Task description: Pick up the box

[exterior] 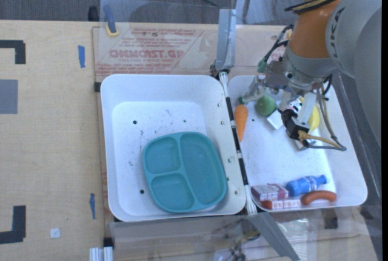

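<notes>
The gripper (285, 99) hangs at the right bin's (270, 156) twelve o'clock end, open or closed I cannot tell; a green round thing (265, 106) sits at its nine o'clock; the box (271, 194) lies at the bin's seven o'clock corner, well apart.

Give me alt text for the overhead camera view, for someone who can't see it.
The arm's gripper hangs over the far end of the right bin, apart from the box at its near edge beside a blue bottle. The left bin holds a teal divided plate.
</notes>
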`<control>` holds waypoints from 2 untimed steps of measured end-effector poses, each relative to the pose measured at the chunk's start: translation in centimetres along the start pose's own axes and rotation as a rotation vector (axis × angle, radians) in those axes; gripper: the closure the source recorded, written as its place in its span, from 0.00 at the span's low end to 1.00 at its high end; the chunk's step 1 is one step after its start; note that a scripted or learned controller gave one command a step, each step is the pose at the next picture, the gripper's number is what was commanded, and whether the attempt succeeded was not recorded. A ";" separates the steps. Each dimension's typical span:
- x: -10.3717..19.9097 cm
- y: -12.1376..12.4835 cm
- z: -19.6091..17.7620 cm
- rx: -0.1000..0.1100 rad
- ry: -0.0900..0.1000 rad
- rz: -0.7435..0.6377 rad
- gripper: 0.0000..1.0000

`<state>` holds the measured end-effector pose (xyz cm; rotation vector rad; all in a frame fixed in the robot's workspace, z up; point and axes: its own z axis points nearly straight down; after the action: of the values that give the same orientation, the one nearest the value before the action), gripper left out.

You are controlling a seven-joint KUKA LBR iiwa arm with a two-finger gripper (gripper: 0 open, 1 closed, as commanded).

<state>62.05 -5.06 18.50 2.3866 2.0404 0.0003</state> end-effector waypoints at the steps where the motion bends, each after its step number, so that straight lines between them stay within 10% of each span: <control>1: -13.3 -4.6 1.8 0.004 0.001 0.197 0.00; 2: -15.0 -1.5 -4.2 -0.002 -0.001 0.057 0.00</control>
<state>58.20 -19.59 22.67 2.4421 1.9708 0.0016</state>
